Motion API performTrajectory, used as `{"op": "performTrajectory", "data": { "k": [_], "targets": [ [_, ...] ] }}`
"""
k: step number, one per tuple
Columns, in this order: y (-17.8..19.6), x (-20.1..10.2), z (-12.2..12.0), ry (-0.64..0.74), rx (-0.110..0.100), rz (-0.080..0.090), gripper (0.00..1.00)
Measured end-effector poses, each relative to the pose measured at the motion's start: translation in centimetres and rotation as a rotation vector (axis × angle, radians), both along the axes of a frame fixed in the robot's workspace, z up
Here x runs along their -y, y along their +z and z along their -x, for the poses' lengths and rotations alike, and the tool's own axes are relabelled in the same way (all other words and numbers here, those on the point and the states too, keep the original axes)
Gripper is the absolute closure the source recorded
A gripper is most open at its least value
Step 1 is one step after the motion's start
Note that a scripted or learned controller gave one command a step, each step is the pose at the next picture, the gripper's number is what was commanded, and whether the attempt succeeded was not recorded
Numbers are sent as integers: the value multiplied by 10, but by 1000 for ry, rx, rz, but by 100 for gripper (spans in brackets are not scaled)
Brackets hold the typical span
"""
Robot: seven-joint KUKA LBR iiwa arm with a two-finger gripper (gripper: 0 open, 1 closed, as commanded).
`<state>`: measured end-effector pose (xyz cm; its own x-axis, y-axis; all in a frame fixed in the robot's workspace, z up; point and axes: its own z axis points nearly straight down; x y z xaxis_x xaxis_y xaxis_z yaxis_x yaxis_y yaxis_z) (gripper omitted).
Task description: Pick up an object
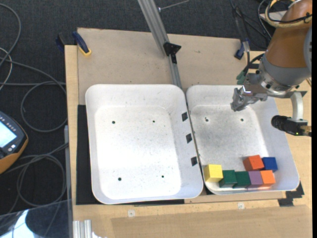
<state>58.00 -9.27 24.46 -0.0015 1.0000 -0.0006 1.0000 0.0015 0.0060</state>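
Altogether, two shallow white bins are seen side by side on the tabletop (124, 58): the left bin (133, 143) and the right bin (237, 138). Seven small blocks are counted in the right bin, all gathered at its near edge, well apart from the gripper (241, 102) and below it in the view. One yellow block (214, 171) is set at the left end of the cluster. Two green blocks (235, 178) are placed just beside it, touching each other. One purple block (255, 177) and two orange blocks are seen further right, one orange block (253, 161) behind and the other orange block (267, 177) in front. One blue block (270, 163) is found at the back right. The blocks are cube-like, plainly coloured and packed closely together. The gripper is held over the far part of the right bin; whether its fingers are wide or narrow cannot be told. Nothing is seen between them.
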Motion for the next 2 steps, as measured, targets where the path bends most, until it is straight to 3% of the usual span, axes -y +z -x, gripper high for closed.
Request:
{"op": "performTrajectory", "data": {
  "k": [2],
  "targets": [
    [-6,-111,-42,6,-3,-3,100]
  ]
}}
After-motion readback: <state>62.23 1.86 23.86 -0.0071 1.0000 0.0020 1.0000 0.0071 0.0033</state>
